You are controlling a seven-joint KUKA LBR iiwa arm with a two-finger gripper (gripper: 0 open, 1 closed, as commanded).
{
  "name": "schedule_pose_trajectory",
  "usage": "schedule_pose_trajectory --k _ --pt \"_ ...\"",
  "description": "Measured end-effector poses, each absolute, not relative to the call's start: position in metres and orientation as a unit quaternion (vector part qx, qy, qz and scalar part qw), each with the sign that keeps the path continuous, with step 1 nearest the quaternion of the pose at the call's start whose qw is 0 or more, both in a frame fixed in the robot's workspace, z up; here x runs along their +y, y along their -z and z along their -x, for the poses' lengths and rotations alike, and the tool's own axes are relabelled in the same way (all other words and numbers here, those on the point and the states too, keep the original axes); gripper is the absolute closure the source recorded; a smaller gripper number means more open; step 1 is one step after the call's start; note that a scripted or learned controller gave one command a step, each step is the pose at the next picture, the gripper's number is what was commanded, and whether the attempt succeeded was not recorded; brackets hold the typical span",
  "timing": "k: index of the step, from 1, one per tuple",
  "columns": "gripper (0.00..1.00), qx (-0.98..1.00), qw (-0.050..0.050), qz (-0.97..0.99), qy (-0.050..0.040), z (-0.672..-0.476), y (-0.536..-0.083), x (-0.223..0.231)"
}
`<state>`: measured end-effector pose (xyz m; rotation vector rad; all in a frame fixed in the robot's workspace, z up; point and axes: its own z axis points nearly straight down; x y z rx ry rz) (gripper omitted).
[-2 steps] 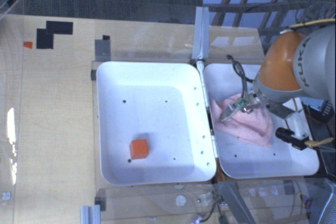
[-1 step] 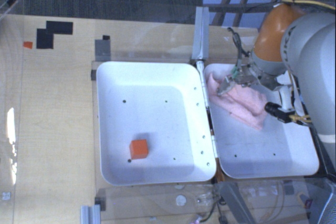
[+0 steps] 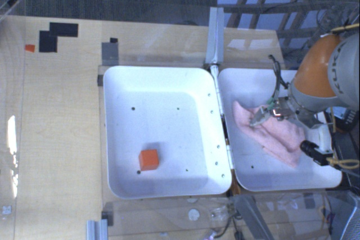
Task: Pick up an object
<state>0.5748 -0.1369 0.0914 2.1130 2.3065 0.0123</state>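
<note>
Altogether two white bins (image 3: 169, 78), one orange block (image 3: 149, 159) left, one pink cloth (image 3: 269, 132) right, jaws (image 3: 264, 115) on it, grip unclear.

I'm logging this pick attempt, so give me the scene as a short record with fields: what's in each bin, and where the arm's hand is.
left bin: shallow white bin holding one small orange block, near its front
right bin: shallow white bin holding a crumpled pink cloth
hand: over the right bin, at the cloth's upper edge
grasp: cannot tell from this view
arm: enters from the right, orange band above the wrist
</note>
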Motion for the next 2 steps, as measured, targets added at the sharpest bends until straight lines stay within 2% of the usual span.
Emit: schedule_pose_trajectory --k 1,2 --pt "0.0 0.76 0.008 -0.65 -0.0058 -0.565 -0.092 -0.096" --pt "0.0 0.767 0.007 -0.641 -0.0047 -0.636 -0.091 -0.091"
